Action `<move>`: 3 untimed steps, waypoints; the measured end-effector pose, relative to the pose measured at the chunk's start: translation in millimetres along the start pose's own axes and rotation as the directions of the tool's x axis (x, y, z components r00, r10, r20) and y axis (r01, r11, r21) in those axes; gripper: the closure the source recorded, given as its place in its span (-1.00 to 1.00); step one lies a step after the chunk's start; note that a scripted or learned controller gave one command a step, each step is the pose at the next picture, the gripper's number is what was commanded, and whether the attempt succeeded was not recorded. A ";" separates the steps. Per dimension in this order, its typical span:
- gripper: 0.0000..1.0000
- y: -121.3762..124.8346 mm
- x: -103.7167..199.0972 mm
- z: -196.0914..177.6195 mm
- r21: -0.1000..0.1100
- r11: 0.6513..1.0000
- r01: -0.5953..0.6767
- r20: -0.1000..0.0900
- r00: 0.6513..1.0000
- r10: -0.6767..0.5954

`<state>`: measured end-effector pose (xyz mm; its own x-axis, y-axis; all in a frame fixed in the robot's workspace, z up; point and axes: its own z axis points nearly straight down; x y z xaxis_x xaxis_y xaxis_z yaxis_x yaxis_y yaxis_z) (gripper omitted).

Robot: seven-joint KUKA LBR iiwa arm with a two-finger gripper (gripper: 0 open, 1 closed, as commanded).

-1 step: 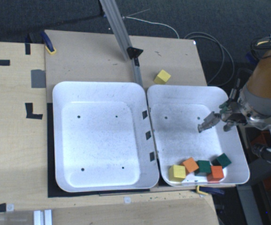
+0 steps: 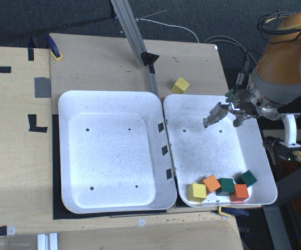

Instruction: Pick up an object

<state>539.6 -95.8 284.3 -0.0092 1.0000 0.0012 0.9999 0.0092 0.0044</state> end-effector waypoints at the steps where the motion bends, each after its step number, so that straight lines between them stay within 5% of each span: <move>1: -1.00 55.2 37.1 38.1 0.007 1.000 -0.003 0.001 1.000 0.003; 2: -1.00 -45.2 162.4 70.1 0.013 1.000 -0.001 -0.002 1.000 0.001; 3: -1.00 15.0 164.5 58.9 0.003 1.000 -0.007 0.002 1.000 0.007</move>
